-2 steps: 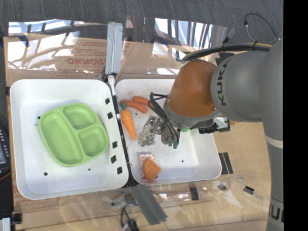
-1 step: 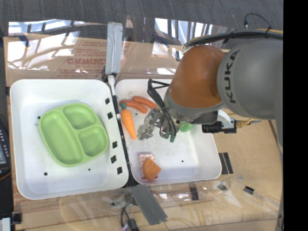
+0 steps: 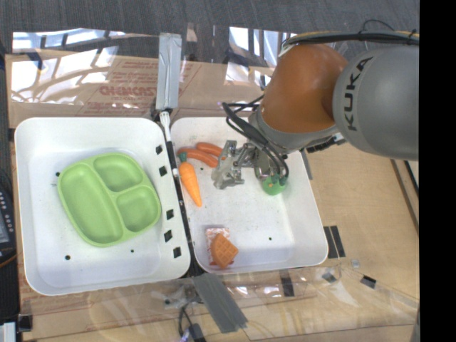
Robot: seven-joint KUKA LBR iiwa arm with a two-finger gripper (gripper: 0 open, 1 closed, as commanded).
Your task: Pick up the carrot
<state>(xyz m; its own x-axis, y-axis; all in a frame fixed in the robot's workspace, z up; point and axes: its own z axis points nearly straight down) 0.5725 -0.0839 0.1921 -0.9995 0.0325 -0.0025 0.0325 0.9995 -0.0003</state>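
A light wooden table carries the scene. Behind it, a flat brown cardboard sheet with red print lies under glossy plastic that reflects bright window-like light. Strips of grey tape hold things in place. At the top there is dark grey carpet floor.

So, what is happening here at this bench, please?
A grey robot arm reaches in from the right, and its gripper hangs over the right bin. It holds nothing. The carrot lies just to the left of it, near the bin's left wall, not yet picked up. Two orange sausages, a green toy and a waffle lie in the same bin. The left bin holds a green divided plate.
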